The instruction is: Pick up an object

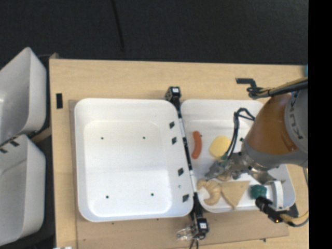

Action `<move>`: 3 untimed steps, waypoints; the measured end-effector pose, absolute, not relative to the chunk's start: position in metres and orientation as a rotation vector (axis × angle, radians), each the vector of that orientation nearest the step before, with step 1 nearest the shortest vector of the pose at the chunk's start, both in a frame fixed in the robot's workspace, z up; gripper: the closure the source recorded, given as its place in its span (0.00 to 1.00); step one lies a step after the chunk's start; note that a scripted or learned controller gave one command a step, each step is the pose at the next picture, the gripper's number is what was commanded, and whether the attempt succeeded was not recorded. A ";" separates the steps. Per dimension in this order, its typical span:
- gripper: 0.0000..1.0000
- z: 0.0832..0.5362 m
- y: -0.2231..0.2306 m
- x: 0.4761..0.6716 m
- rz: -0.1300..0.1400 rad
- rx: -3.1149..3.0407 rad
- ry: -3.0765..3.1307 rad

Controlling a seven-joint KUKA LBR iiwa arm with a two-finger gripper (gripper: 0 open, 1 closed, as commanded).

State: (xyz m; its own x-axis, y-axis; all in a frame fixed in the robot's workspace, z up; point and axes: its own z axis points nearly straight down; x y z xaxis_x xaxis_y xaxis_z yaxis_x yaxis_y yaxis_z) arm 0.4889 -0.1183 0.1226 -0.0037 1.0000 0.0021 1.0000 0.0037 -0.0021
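Lower right of the camera view: arm reaches into the right bin, gripper low over a cluster of items. Grip state: cannot tell. Nothing visibly lifted; judged pick not yet done. Beige croissant-like piece and tan wedge lie just below the gripper; yellow object just above it, orange sausage upper left. Left bin sits beside it.

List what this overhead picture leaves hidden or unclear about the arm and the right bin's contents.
- Gripper: small and blurred in the camera view; open or shut unclear.
- Right bin: its far-right part is covered by the arm.
- Green object: partly hidden under the arm, identity unclear.
- Arm: cut off at the right.
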 end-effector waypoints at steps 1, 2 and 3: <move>0.00 0.235 -0.178 0.491 -0.006 -2.235 -2.227; 0.00 0.333 -0.176 0.518 -0.005 -2.223 -2.233; 0.00 0.276 -0.217 0.527 0.004 -2.224 -2.221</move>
State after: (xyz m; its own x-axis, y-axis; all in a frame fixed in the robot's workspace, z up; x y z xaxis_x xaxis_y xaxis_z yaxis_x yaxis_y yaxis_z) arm 0.5271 -0.2172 0.2758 0.0017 1.0000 -0.0028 1.0000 -0.0017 -0.0006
